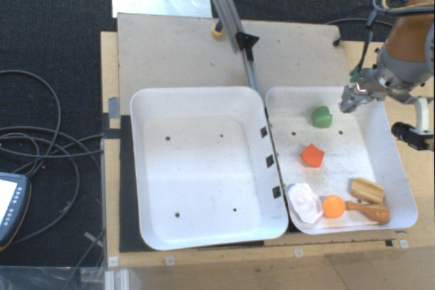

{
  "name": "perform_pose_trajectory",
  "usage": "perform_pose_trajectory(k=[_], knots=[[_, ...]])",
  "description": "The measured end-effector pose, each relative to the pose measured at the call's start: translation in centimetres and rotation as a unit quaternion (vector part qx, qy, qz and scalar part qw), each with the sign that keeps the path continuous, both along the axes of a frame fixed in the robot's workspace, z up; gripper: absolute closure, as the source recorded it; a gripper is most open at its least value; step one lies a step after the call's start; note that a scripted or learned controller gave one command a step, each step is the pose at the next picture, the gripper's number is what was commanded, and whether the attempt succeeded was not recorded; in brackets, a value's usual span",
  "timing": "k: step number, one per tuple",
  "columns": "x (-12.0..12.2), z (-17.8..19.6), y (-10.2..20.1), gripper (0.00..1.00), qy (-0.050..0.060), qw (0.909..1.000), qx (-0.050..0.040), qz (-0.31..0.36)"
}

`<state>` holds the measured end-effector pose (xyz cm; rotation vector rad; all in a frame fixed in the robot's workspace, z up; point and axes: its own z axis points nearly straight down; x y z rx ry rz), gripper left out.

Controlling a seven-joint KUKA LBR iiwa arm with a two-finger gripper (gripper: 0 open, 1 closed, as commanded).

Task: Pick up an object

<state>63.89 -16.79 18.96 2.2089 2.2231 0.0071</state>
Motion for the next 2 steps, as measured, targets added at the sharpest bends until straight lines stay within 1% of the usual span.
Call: perform_pose_trajectory(k=[1,2], knots=[[0.2,4.5,0.0,1.00,0.000,1.0000,0.0001,0.000],[0.3,6.4,-0.1,1.00,0.002,1.0000,0.0005,0.000]])
